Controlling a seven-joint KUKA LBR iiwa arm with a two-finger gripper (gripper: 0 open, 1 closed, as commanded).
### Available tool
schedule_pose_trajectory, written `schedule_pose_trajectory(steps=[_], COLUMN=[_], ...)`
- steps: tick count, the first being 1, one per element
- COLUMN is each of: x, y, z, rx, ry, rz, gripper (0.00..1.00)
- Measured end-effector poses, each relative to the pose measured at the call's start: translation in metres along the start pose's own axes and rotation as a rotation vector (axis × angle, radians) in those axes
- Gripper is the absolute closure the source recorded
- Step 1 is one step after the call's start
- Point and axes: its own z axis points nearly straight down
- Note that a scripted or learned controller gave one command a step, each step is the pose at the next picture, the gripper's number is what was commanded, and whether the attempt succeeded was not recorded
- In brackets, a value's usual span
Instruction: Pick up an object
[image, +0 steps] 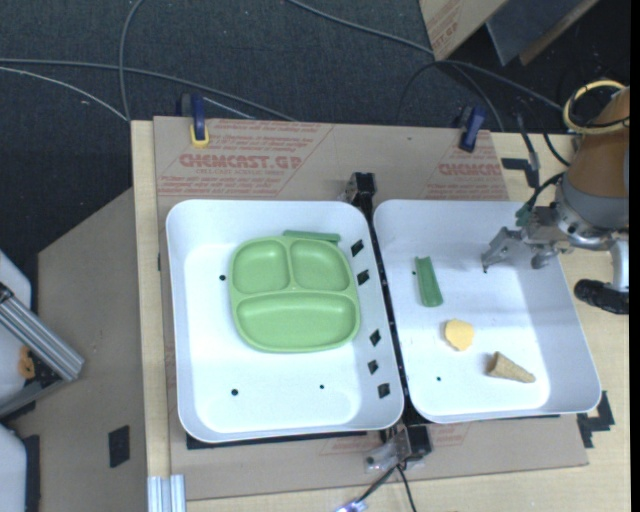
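The pincer hung over the right bin near its two o'clock corner, its fingers spread apart with nothing between them, and it stood apart from every object below. Three candidates lay in that bin: a green stick toward the bin's nine o'clock side, a small yellow piece near the middle, and a tan wedge toward five o'clock. All three were well apart from the pincer, the stick being the nearest. In the left bin sat a green divided plate, a wide, flat thing that would likely be awkward to grasp. Judging by this, the task was at the approach step, with no grasp begun. The next move would call for travelling toward eight o'clock over one chosen object, turning the fingers across its narrow side, then lowering and closing.
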Motion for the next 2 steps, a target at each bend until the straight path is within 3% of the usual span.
schedule_pose_trajectory(steps=[1,2], x=[0.000,0.004], y=[0.002,-0.004], z=[-0.015,-0.075], rx=[-0.007,-0.011], ry=[-0.001,-0.004], rz=[-0.001,-0.001], gripper=[1.00,1.00])
